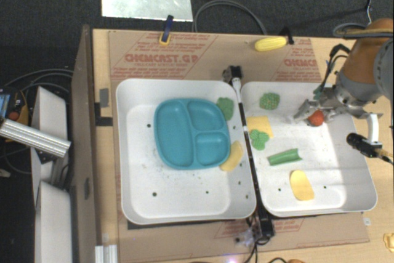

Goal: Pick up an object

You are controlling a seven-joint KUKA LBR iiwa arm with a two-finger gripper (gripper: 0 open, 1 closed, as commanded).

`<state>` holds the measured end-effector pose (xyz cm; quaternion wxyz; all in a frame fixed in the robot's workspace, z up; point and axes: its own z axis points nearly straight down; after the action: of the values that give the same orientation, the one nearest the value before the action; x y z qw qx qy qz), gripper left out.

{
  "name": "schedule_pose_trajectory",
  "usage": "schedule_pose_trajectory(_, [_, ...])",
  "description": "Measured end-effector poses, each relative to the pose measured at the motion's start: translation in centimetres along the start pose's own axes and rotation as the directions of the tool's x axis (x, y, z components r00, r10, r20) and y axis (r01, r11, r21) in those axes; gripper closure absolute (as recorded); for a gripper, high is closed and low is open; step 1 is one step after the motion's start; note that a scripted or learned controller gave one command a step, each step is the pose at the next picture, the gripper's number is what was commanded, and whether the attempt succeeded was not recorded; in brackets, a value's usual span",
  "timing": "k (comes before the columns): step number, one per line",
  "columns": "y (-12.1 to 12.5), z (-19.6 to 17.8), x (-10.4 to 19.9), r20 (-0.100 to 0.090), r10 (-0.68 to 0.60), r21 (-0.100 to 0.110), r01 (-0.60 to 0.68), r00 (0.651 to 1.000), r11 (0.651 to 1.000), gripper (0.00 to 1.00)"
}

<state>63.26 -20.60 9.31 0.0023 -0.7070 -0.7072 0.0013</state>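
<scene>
My gripper [315, 111] hangs low over the far right part of the right bin [345, 200], at the end of the grey arm with the orange band. A small red object [316, 119] lies right at its tip, touching or just under it. Whether it is held cannot be made out. Other pieces in the right bin are a round green piece [269, 100], a yellow piece [260, 125], a small green piece [258, 141], a long green piece [283, 157] and a yellow oval [301, 185].
The left bin [141, 194] bears a blue divided plate [189, 133], with a green piece [226, 108] and a yellow piece [233, 156] at its right edge. A yellow banana-like item [269, 44] lies on the cardboard behind the bins. A black clip [234, 75] sits at the bins' shared wall.
</scene>
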Motion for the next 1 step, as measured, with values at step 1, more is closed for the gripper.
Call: schedule_pose_trajectory(1, [0.66,-2.09,-0.08,0.006,-0.005,-0.019,0.006,1.0,1.0,1.0])
